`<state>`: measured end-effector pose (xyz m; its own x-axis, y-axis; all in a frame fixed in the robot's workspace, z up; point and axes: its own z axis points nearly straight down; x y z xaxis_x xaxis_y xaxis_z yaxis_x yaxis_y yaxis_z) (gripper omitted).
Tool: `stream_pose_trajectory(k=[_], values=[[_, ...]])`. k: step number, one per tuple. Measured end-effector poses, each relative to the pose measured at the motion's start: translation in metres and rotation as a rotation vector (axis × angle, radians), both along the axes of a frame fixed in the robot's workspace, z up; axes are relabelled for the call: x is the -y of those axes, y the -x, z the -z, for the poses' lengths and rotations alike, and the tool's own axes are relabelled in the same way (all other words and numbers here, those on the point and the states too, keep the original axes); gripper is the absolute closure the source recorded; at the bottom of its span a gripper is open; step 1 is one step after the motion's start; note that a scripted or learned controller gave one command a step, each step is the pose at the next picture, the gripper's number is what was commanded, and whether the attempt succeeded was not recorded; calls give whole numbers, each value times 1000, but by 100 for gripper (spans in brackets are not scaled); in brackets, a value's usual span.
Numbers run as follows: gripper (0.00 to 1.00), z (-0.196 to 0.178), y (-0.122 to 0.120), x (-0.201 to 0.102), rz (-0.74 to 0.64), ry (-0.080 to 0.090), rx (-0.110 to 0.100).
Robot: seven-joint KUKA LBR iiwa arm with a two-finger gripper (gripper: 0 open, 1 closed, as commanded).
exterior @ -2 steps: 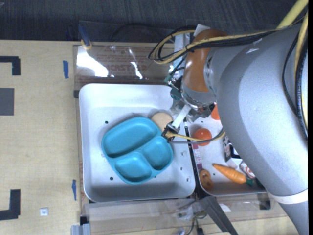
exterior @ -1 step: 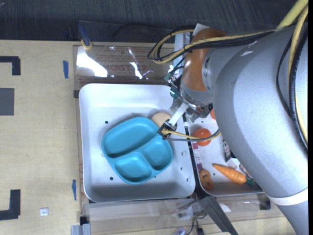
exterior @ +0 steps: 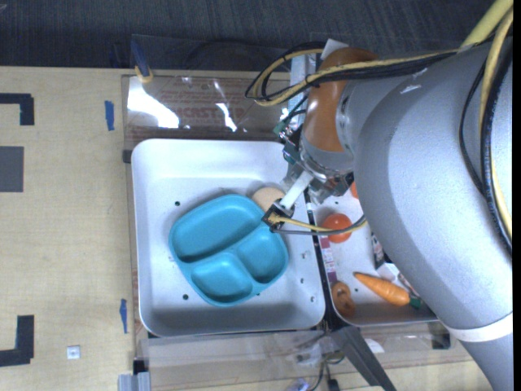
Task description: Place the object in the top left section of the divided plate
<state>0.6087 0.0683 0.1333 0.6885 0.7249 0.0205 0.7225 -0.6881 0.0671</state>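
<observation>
A pale wooden bench (exterior: 65,243) with black and blue tape marks lies under a strip of dark carpet (exterior: 244,6), and on it the left bin (exterior: 163,177) holds the blue divided plate (exterior: 230,249), a smooth, glossy plastic dish with rounded corners and three hollows, turned at a slant. The grey arm (exterior: 423,177) sweeps in from beyond the plate's right side, bulky and matt, its orange band (exterior: 326,120) above and to the right of the plate. The gripper (exterior: 319,184) hangs just off the plate's upper right corner, over the seam between the bins; whether it is parted or closed cannot be told, since the wrist hides it from above. The beige rounded object (exterior: 264,195), egg-like and smooth, sits in the bin against the plate's upper right rim, outside every hollow. Right of the plate, the arm covers much of the right bin (exterior: 362,255). There an orange-red tomato (exterior: 335,222), a tapering carrot (exterior: 383,287) and a small brown item (exterior: 342,298) of unclear kind can be seen. Beyond the plate's far side a clear, shiny sheet (exterior: 195,108) catches glare.
</observation>
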Motion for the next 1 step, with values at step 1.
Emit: stream_pose_trajectory(k=[1], values=[[100, -54, -51, -4, -236, -23, -61]])
